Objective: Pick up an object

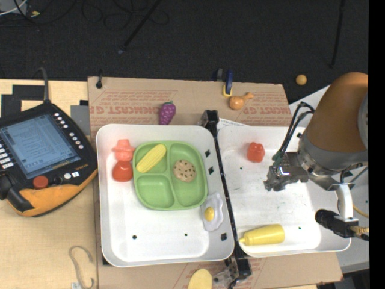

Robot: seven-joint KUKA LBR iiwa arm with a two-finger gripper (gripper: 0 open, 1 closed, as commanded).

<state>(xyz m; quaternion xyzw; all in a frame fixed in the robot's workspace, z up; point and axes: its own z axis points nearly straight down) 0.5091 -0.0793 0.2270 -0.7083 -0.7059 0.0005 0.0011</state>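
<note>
The arm comes in from the right, its orange band bulking over the right bin (240, 221), and the gripper (278, 178) hangs low above the middle of that bin's white floor. From where I stand I cannot tell how the gripper is set; it is a dark cluster of metal, and nothing shows in its grasp.

Two things lie in the right bin. A red pepper (255, 152) sits toward the far left part of the bin, near the gripper but apart from it, a little to its left and farther back. A yellow bottle (263, 235) lies on its side at the near edge, well nearer than the gripper and slightly left of it, touching or almost touching the bin's near rim.

The left bin (150, 245) holds a green divided plate (162, 194). A yellow corn cob (150, 157) lies tilted in the plate's far left compartment and a round cookie (184, 171) in its far right one. Just left of the plate, a small red-and-pink toy (123, 161) stands on the bin floor. A fried egg (210, 212) lies by the plate's near right corner, against the bin's right wall.

Outside the bins, a purple grape bunch (167, 112) and an orange toy (239, 100) lie on the cardboard at the far side, and a tablet-like controller (42, 152) sits on the bench far to the left.
</note>
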